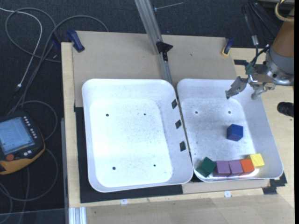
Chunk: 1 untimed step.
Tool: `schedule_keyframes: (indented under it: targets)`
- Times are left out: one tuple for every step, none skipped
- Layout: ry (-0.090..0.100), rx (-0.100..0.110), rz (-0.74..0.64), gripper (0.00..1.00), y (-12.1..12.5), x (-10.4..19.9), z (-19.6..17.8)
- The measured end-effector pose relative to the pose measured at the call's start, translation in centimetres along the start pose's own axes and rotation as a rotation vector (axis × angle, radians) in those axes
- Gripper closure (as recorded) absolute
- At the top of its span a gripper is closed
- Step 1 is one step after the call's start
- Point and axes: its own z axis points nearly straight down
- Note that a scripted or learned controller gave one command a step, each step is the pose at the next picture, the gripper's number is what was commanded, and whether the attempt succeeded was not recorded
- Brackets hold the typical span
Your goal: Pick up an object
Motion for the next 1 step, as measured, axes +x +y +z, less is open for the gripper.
schedule_keyframes:
  targets:
    - [0.002, 0.007, 0.004, 0.0, -3.03, -3.68, 13.55]
